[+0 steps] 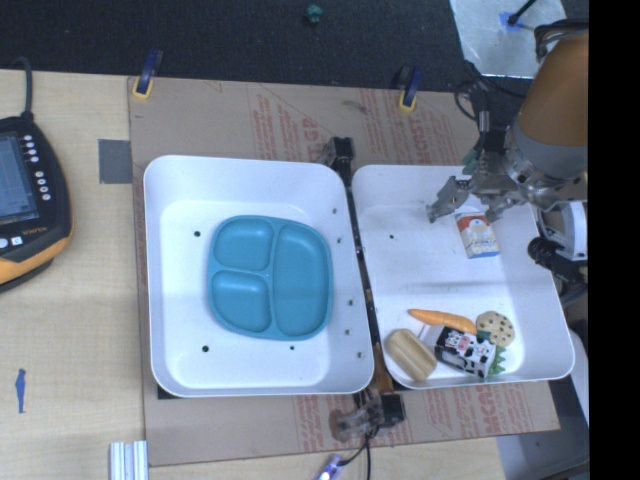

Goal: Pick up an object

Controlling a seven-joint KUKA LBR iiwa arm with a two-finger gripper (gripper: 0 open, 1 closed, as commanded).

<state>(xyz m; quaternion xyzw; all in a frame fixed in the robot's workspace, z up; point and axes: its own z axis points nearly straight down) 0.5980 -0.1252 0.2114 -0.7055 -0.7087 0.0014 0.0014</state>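
Your gripper (470, 196) hangs over the far part of the right bin (420, 268), its fingers spread and nothing between them, so you are in the approach step: nothing is picked yet. The nearest candidate is the small carton (479, 236) with the red-and-white label, lying flat on the bin floor just beside the fingertips, on the near side of the tool and a little toward the arm. It looks apart from the fingers, not touching (the slant of the view makes the height above the floor hard to judge).

Well apart from the tool, in the bin's near corner, sits a cluster: a carrot (441, 319), a cookie (494, 328), a bread roll (410, 354) and a black-and-white cow-print carton (463, 351), all packed close together.

For the next move, you likely need to shift the tool slightly toward the small carton, centre the open fingers over it, then descend and close. The blue divided plate (270, 276) in the left bin (170, 268) lies far off to the tool's side.
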